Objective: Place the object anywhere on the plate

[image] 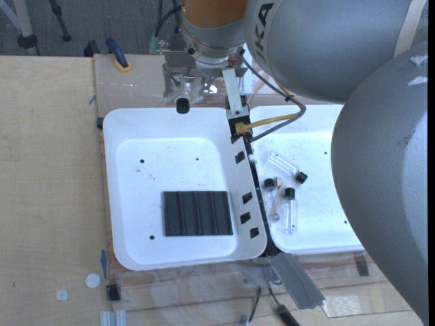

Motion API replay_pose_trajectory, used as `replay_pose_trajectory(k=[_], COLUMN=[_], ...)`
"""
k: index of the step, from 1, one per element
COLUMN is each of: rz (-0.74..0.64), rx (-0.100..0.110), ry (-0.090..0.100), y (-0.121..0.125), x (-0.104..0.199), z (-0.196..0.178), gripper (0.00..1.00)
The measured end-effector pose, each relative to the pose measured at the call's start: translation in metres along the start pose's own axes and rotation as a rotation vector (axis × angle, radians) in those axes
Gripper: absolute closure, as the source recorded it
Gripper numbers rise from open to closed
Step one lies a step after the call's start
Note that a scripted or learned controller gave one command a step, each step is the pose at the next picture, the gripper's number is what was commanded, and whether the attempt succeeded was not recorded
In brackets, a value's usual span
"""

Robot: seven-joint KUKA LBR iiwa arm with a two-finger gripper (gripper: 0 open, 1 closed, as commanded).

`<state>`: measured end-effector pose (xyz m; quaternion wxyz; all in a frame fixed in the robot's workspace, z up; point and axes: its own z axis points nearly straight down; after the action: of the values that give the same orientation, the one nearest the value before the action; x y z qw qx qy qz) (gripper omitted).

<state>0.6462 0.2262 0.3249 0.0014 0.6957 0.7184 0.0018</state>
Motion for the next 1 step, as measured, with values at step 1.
replay_pose_trajectory(k=[1], rz=[-0.364], rx=[-0.002], ry=[0.001], y=[-0.0335], x=[-0.0077], z=[-0.0563], gripper=[1.00])
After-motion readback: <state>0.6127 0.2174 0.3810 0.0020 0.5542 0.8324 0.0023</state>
